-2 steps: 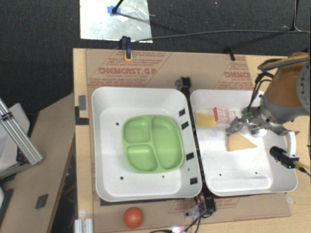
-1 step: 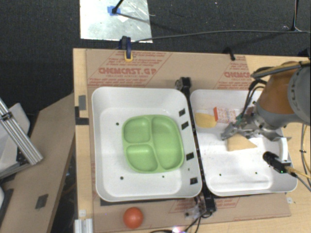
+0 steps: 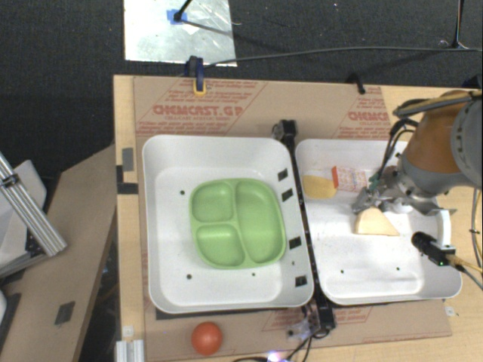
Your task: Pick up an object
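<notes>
Two "CHEMCAST GP" prints on board (image 3: pixel 198 110); hand (image 3: pixel 371 199) over wedge (image 3: pixel 376 223), grip unclear.

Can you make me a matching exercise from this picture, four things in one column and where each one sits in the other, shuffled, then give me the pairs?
Things:
1. green divided tray
2. pale yellow wedge
3. red-orange ball
4. blue clamp

Places:
A. on the bench board in front of the left bin
B. in the right bin, just below the tool
C. at the board's far edge, beyond the left bin
D. in the middle of the left bin

Pairs: 1-D, 2-B, 3-A, 4-C
</notes>
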Controlling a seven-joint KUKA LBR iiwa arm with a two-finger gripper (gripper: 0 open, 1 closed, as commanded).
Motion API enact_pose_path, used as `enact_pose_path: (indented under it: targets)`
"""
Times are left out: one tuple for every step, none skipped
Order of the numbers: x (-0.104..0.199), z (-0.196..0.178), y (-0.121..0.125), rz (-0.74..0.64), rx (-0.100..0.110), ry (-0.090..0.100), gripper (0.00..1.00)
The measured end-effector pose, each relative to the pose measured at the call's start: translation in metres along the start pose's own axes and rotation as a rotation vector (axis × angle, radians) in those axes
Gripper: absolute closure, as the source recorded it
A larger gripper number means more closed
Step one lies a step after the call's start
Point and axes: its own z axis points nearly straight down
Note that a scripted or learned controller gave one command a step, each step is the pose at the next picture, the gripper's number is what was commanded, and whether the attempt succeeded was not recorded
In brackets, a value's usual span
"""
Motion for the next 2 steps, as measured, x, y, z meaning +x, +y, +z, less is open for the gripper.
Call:
enact_pose_path:
  targets:
    - [-0.002, -0.043, 0.002, -0.003, -0.001, 0.000, 1.00]
    - [0.004, -0.103, 0.009, -0.005, -0.003, -0.001, 1.00]
